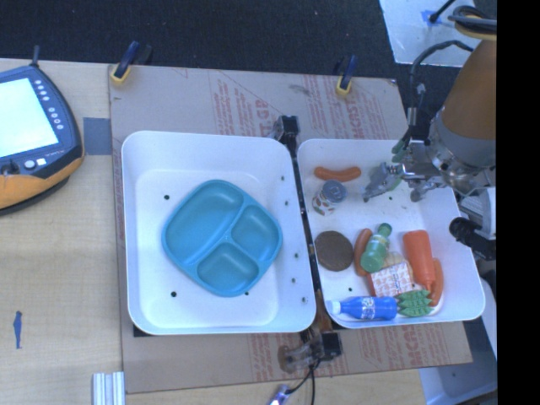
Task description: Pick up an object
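Observation:
The right bin holds several small things: an orange sausage, a small grey-blue tin, a brown disc, a green bottle, a carrot, a printed packet and a blue bottle. My gripper hangs over the bin's far right part, to the right of the sausage and tin. Its fingers are spread, with nothing between them. The arm's orange band rises at the right.
The left bin holds a blue divided plate. A teach pendant lies on the bench at far left. Clamps pin the cardboard at the back edge.

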